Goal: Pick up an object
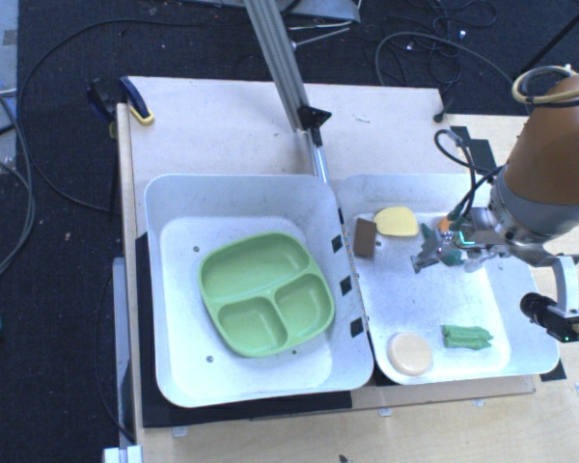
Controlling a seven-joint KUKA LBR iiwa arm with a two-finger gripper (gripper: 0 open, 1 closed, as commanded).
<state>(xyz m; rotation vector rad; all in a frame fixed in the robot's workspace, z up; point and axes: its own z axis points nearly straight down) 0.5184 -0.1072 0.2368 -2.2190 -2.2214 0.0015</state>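
Checking the right bin [521, 360]: yellow piece [397, 222] and brown block [365, 237] lie side by side at its far left, green item [466, 337] and cream disc [409, 353] near its front edge, all resting on the floor. My gripper [434, 255] hovers right of the yellow piece, carrying nothing (grip state I cannot tell). Pick not yet made; I judge descent, closing and lift all remain. Green tray [265, 294] sits in the left bin.

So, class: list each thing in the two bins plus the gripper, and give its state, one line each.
green tray: flat in the left bin, compartments bare
yellow piece: lying in the right bin
brown block: beside the yellow piece
green item: lying flat
round cream item: lying near the front edge
gripper: over the right bin, holding nothing
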